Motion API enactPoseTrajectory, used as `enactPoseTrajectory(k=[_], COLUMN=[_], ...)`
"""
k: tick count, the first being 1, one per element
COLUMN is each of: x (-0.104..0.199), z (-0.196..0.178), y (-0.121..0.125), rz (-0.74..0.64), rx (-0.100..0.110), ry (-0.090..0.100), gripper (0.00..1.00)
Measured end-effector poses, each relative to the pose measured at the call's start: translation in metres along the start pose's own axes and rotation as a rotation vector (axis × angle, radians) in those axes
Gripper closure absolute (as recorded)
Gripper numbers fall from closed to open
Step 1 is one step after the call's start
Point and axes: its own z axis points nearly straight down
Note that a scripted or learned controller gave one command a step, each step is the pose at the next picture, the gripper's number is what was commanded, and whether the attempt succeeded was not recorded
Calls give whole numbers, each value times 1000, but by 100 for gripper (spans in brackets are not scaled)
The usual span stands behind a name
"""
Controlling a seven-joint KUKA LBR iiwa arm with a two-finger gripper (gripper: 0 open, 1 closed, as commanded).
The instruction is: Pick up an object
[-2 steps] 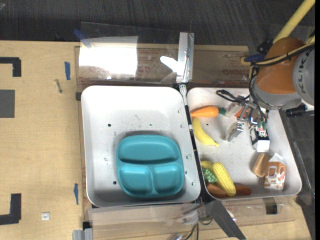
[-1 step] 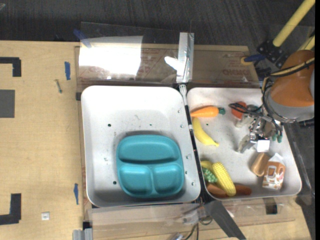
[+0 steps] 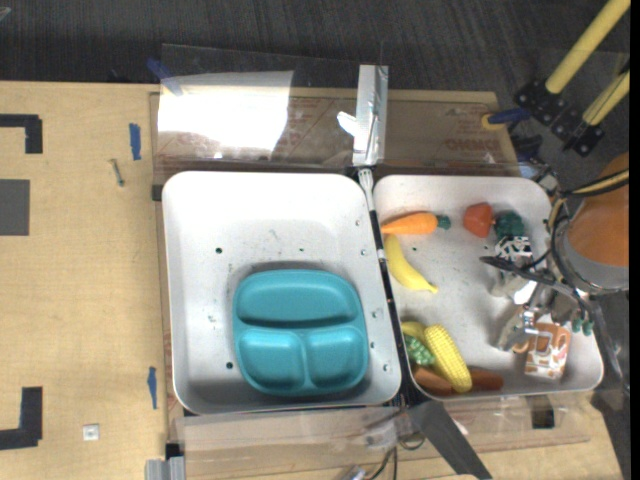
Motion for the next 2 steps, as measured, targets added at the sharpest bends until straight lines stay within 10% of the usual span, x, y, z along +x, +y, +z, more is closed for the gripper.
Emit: enactPoseTrajectory(k=[1,2], x=[-58,7], z=[1,0], y=[33,0], rz=[91,122], rx=[-2,0], ry=[-3,0], gripper=[0,0])
